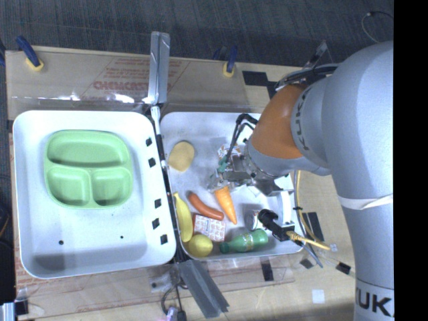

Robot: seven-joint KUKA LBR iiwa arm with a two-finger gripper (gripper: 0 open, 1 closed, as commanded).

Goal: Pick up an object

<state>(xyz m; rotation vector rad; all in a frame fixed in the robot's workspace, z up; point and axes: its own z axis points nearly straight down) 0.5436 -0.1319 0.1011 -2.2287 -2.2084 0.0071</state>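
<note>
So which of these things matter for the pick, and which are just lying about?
In play, right bin:
- end effector
- carrot
- hot dog
- banana
- lemon
- green bottle
- potato
- small packet

Lying about:
- green divided tray in the left bin
- blue clamps

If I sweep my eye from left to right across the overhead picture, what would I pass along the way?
Green divided tray in the left bin → banana → sausage → carrot → green bottle → the grey arm's orange band.
</note>
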